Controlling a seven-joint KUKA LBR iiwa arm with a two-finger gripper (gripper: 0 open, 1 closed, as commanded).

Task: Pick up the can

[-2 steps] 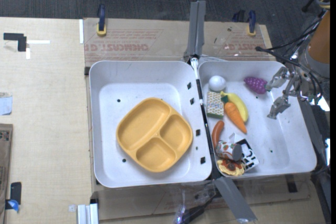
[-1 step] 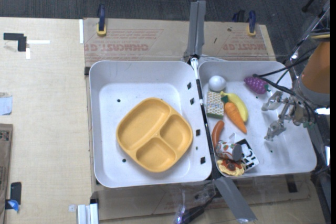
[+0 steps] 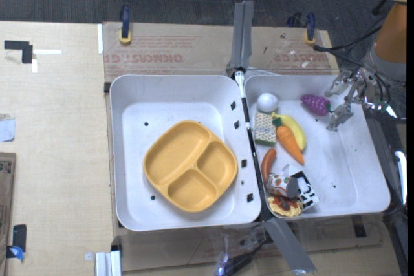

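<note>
The can (image 3: 282, 185) lies on its side near the front left corner of the right bin (image 3: 349, 184). It has a red and white label and a grey end. It rests against a black and white packet (image 3: 305, 194) and a flat yellow piece (image 3: 283, 206). My gripper (image 3: 341, 106) hangs over the right bin's far right part, just right of the purple grapes (image 3: 314, 104). That is well behind and to the right of the can. Its fingers stand open with nothing between them.
The right bin also holds a white ball (image 3: 267, 101), a banana (image 3: 294, 130), a carrot (image 3: 289, 143), a green and white block (image 3: 264, 128) and a red sausage (image 3: 268, 161). A yellow divided plate (image 3: 189, 165) lies in the left bin (image 3: 129, 113).
</note>
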